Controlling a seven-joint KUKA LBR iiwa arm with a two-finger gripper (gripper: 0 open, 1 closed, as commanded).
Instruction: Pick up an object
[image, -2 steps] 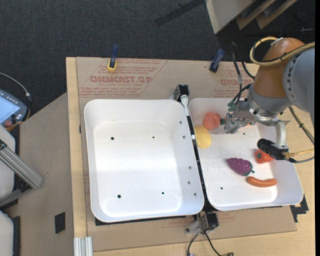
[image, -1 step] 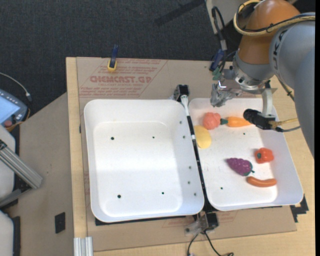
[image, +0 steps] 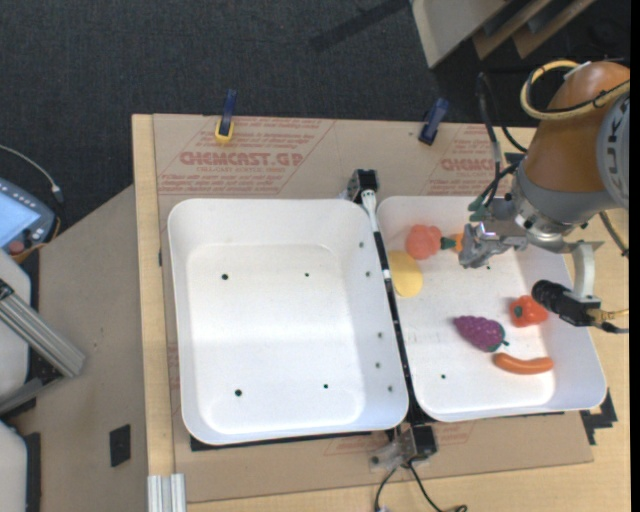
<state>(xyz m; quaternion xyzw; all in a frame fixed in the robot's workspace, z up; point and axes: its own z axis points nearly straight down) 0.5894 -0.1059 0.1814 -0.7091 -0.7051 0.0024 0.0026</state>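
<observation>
Arm: the grey KUKA arm with its orange band reached in from the right, over the upper part of the right bin (image: 440, 398).
Gripper: the gripper (image: 476, 251) hung above the right bin's upper middle, just right of the pink-orange toy fruit.
Jaws: from this slanted view I could not tell how far apart they stood, and nothing could be seen held in them.
Pink-orange toy fruit: the pink-orange toy fruit (image: 423, 241) lay near the top of the right bin, close beside the gripper.
Yellow toy: a yellow toy (image: 406, 273) lay just below that fruit, against the bin's left wall.
Purple grapes: the purple toy grapes (image: 481, 331) lay near the bin's middle.
Red pepper: a small red-orange toy pepper (image: 526, 311) sat to the right of the grapes, partly behind a black part of the arm.
Orange carrot: an orange toy carrot (image: 522, 364) lay below the grapes, towards the lower right.
Left bin: the left bin (image: 200, 225) sat touching the right one along a black clamp strip.
Bench: both bins rested on a cardboard sheet (image: 300, 150) held by two clips at its far edge.
</observation>
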